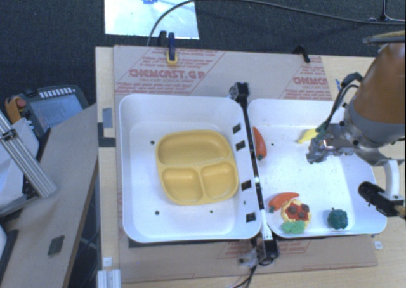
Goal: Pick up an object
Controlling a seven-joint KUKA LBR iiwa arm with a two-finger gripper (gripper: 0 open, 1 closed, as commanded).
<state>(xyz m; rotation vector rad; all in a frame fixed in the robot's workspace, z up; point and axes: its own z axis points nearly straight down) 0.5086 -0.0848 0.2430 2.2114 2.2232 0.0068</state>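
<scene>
A: Which step is this?
B: The approach, I'd judge. The grey two-finger gripper (319,151) hangs low in the right shallow white bin (279,118), just beside the small yellow banana-like piece (307,135) at the bin's far middle. Nothing sits between the fingers; how wide they stand I cannot tell.
A: How does the yellow piece lie?
B: Flat, long axis roughly left to right, slightly tilted, its right end hidden by the gripper.
A: The next move?
B: Centre over it, close across the short side, lift. The red chili-shaped toy (259,142) lies by the left wall, long axis near to far; the yellow divided plastic tray (193,166) fills the left bin
</scene>
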